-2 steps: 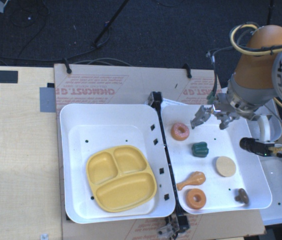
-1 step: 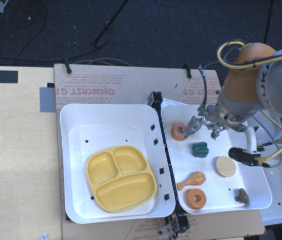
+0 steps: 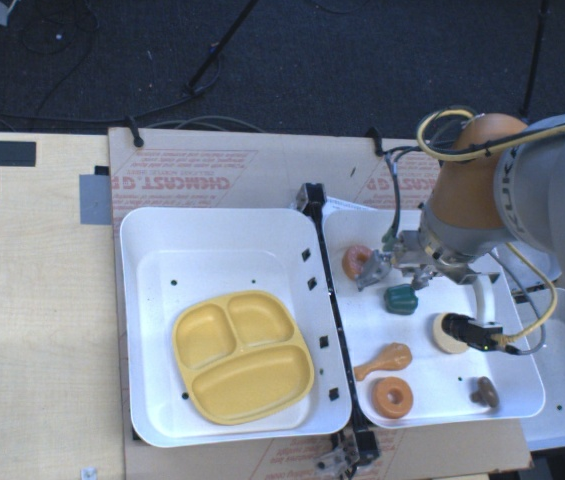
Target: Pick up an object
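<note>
We saw a small teal object (image 3: 400, 299) lying on the floor of the right bin (image 3: 440, 373), in its upper middle, and it was not held. The gripper (image 3: 397, 274) hung just above it in the view, and the two grey fingers (image 3: 370, 273) stood apart with nothing between them, the teal object lying just below the gap. A pinkish ring (image 3: 356, 261) lay just beside the left finger, close to the wall that the two bins share. Lower in the same bin we noted a tan, club-shaped piece (image 3: 383, 360) and, touching or nearly touching its near side, an orange ring (image 3: 393, 397). A small brown lump (image 3: 483, 393) sat near the bin's lower right corner, well apart from the rest; we could not tell what it was. The arm (image 3: 527, 193) reached in from the right, its orange band (image 3: 467, 183) above the wrist. The left bin (image 3: 132, 268) held a yellow divided tray (image 3: 245, 356), lying flat and slightly turned, with three compartments. Both bins rested on a sheet of printed cardboard (image 3: 212, 173), which lay on the pale wooden table (image 3: 32, 318).
</note>
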`<state>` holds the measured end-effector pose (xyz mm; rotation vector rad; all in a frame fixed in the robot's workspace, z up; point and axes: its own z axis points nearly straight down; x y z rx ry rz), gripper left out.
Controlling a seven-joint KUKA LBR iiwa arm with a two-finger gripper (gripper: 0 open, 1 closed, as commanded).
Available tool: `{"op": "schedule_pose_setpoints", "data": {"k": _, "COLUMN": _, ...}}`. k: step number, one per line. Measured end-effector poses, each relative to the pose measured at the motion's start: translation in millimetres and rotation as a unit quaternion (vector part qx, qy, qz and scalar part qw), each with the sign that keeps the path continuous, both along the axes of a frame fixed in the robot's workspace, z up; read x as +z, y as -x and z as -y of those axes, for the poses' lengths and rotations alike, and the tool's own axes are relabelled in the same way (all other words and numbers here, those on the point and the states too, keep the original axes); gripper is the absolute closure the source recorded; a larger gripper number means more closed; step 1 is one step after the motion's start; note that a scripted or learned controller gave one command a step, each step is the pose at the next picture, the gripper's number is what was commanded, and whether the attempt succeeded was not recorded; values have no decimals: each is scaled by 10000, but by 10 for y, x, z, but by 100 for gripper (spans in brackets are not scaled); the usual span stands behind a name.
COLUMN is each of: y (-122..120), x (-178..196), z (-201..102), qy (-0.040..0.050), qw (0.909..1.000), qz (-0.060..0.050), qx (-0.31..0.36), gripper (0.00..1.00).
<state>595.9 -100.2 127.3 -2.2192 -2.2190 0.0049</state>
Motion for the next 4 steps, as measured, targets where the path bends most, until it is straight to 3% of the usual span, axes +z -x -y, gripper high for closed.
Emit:
{"op": "schedule_pose_setpoints", "data": {"k": 1, "y": -6, "x": 123, "z": 13, "qy": 1, "qw": 10000, "qz": 7, "qx": -19, "gripper": 100}}
{"op": "schedule_pose_setpoints", "data": {"k": 2, "y": 36, "x": 574, "z": 77, "qy": 4, "qw": 10000, "qz": 31, "qx": -22, "gripper": 100}}
{"op": "schedule_pose_setpoints", "data": {"k": 3, "y": -68, "x": 1135, "z": 55, "qy": 3, "qw": 10000, "qz": 40, "qx": 7, "gripper": 100}}
{"op": "schedule_pose_setpoints", "data": {"k": 4, "y": -68, "x": 1212, "z": 64, "qy": -1, "qw": 10000, "qz": 17, "qx": 6, "gripper": 100}}
